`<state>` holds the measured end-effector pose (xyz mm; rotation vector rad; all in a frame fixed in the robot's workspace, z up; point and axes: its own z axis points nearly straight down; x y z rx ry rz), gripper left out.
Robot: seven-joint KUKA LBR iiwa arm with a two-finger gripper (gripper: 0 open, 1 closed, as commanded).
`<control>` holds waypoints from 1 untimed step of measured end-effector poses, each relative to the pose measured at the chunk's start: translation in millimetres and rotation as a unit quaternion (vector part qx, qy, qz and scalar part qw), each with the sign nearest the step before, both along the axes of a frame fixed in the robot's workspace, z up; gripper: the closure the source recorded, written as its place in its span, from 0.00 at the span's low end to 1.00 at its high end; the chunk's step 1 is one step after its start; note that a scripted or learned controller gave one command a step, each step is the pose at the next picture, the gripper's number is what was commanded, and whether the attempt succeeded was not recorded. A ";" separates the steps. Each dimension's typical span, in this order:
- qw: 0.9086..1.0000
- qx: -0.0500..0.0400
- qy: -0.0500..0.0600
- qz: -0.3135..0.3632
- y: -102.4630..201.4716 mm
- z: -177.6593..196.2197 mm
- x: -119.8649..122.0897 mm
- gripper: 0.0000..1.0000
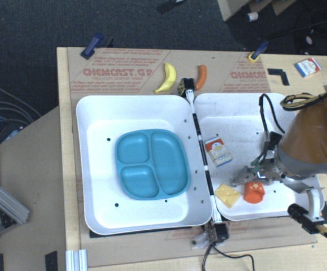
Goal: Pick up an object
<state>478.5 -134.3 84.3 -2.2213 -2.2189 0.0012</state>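
The right bin (pixel 236 114) holds three small things: a red and white carton (pixel 217 152) near its left wall, a yellow wedge (pixel 227 195) at the front left, and a red-orange round piece (pixel 254 192) beside the wedge. My gripper (pixel 256 174) hangs low over the bin's front part, just behind and above the red-orange piece and to the right of the carton. The grey wrist and orange band (pixel 310 134) cover the bin's right side. Nothing shows clearly held in the gripper.
A blue divided plate (pixel 151 164) lies in the left bin (pixel 95 129). A toy banana (pixel 167 78) and an orange carrot-like piece (pixel 200 77) rest on the board behind the bins. A black cable (pixel 263 114) loops over the right bin.
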 end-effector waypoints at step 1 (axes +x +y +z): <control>1.000 0.000 -0.001 0.000 0.3 9.7 0.4 1.00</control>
